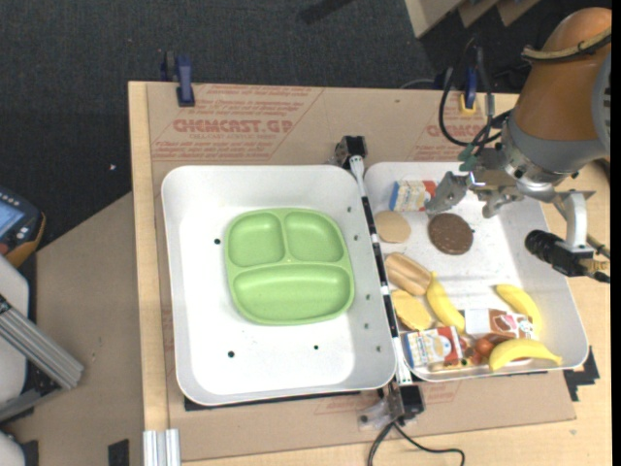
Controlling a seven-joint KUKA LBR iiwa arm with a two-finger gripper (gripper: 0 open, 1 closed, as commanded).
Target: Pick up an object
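Just below claw [473, 195]: brown cookie [451, 233]

Brown round cookie [451, 233], flat in right bin [572, 304], near tan cookie [393, 227], hot dog [408, 274]

arm [568, 76]: cut off at right edge | carton [412, 195]: label too small to read | right bin [543, 284]: far corner hidden under arm

A divided plate [288, 265] lay in the left bin [189, 289]. The right bin [572, 323] held two cookies [450, 233] at the back and bananas [522, 354] at the front.
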